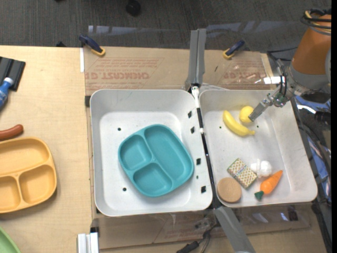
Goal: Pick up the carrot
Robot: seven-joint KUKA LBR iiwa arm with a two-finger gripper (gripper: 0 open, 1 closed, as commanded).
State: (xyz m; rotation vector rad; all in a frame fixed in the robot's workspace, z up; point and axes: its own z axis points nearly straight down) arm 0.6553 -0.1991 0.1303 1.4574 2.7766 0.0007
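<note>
Camera view: the small orange toy carrot with a green top (270, 183) lies untouched at the lower right of the right white bin (295, 141), beside a round tan disc (229, 190). Toward the upper right, the hand (250, 116) sits at a yellow banana (237, 123); its grip state cannot be told. Pickup not begun.

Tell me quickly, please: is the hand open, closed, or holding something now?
Hand: cannot be told; it is at the lemon, far from the carrot.
</note>
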